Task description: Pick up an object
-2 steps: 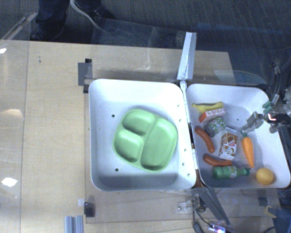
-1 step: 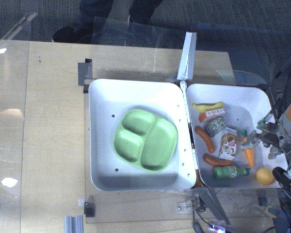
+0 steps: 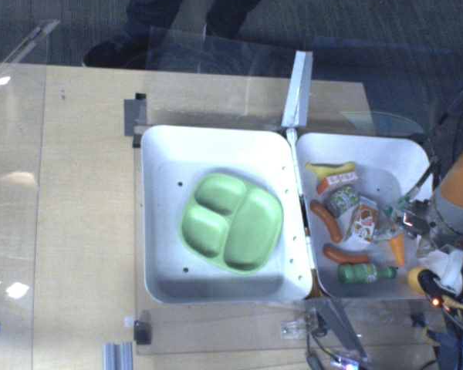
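Green bottle (image 3: 366,273) lies flat, cap pointing right; hand (image 3: 407,220) blurred, grip state unclear.

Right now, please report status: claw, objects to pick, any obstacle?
Claw low in right bin, nothing seen held. Carrot and carton beside it. Green bottle, sausages crowd close.

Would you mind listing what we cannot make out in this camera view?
- Arm: cut off by the right edge in the camera view.
- Tool: too small and blurred to judge.
- Labels on the small can and carton: too small to read.
- Carrot: partly hidden behind the tool.
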`<state>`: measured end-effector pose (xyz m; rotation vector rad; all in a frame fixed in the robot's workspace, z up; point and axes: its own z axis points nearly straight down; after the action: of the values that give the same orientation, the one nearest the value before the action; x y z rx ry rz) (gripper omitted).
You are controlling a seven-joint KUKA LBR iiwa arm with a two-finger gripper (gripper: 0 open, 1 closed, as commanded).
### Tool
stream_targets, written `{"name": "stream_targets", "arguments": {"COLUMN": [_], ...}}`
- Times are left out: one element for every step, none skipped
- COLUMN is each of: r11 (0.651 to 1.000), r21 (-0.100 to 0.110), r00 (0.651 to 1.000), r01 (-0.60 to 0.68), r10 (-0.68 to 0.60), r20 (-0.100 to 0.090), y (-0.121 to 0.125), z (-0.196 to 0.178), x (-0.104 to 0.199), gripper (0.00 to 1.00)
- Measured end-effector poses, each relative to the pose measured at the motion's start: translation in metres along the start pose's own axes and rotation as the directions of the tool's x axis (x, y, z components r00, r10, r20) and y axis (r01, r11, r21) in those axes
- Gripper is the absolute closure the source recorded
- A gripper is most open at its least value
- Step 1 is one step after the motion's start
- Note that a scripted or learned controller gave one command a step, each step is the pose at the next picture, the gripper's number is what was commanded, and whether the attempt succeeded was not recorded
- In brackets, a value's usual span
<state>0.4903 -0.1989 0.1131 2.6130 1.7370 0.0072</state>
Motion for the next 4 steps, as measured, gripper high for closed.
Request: {"name": "stream_targets", "arguments": {"r11": [1.000, 1.000, 1.000, 1.000], "r21": [-0.001, -0.001, -0.002, -0.004], "r00": [1.000, 1.000, 1.000, 1.000], "r01": [0.003, 0.003, 0.015, 0.022], "r10": [-0.003, -0.003, -0.015, -0.022], "r20": [-0.002, -0.002, -0.001, -0.003], "y": [0.0023, 0.0023, 0.0016, 0.0041], "z": [-0.0080, -0.0080, 0.0019, -0.0065], "x": [0.0021, 0.0021, 0.0019, 0.0043], "gripper": [1.00, 0.00, 0.00, 1.00]}}
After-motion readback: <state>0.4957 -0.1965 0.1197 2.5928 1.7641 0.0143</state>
